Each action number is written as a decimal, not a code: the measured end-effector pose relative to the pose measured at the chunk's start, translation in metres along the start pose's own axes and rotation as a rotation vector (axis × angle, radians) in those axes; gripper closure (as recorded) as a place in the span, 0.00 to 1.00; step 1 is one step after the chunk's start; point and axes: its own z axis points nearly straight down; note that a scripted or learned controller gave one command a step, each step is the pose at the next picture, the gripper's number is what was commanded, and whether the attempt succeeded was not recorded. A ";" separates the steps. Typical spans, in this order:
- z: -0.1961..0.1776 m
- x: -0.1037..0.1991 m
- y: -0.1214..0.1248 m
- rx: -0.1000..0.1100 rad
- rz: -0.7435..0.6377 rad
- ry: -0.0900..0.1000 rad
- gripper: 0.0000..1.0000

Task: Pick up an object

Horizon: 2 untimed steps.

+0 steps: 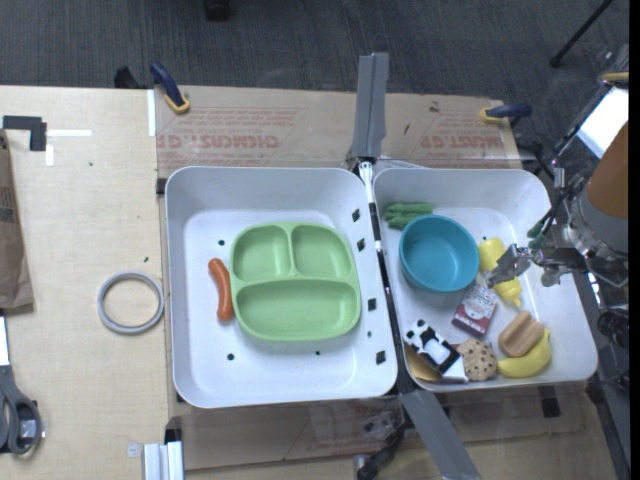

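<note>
Camera view: gripper [512, 264] hovers touching yellow toy [497, 268] beside blue bowl [438, 253].

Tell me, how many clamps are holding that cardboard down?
2: one blue clamp at the cardboard's far left corner, another at its far right corner. Others may be hidden.

Mounted high above the worktop [80, 218], fixed, looking down at a slant — far edge of the worktop and dark floor along the top of the frame, near edge at the bottom. Far enough back to take in both white bins — left bin [190, 298], right bin [560, 318] — with the arm [610, 183] entering from the right.
</note>
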 end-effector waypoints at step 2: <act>0.115 -0.022 0.075 -0.004 -0.007 -0.001 0.00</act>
